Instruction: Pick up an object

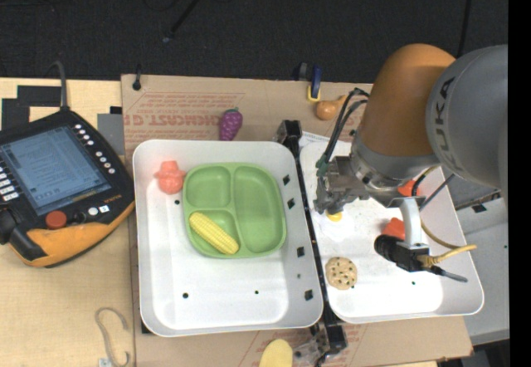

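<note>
target: small yellow object (333, 214) in right white bin (465, 295), near its 10 o'clock corner | gripper (332, 201) directly over it, finger state cannot be told | round speckled cookie (341, 272) at 6 o'clock | likely lowering to grasp

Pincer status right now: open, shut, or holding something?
Pincer: cannot be told; it is down in the right bin, above a small yellow thing, and its tips are hidden by the wrist.
</note>
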`<control>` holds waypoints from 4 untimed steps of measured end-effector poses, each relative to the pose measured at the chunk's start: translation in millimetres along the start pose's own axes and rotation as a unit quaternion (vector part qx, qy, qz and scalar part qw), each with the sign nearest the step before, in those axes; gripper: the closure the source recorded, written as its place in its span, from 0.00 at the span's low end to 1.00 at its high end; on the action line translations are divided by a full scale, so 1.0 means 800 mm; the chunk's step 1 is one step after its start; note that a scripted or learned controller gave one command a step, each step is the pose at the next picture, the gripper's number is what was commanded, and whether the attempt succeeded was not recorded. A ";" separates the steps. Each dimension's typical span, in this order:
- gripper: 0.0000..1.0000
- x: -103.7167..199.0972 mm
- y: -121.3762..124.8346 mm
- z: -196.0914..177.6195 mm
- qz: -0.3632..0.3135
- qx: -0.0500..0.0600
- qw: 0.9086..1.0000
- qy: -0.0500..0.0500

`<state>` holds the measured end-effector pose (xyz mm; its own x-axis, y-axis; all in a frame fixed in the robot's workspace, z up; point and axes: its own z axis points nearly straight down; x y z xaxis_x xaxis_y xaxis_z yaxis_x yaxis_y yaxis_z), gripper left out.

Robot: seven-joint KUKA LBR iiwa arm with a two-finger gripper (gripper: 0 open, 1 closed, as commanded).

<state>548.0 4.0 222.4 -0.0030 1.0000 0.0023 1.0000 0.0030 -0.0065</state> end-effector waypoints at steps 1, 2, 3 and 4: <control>1.00 -0.002 0.008 -0.002 0.001 -0.002 1.000 -0.001; 1.00 -0.009 0.004 0.006 0.002 -0.001 1.000 -0.001; 1.00 -0.017 0.017 -0.014 0.001 -0.002 1.000 -0.001; 1.00 -0.014 0.003 -0.017 0.002 -0.001 1.000 -0.001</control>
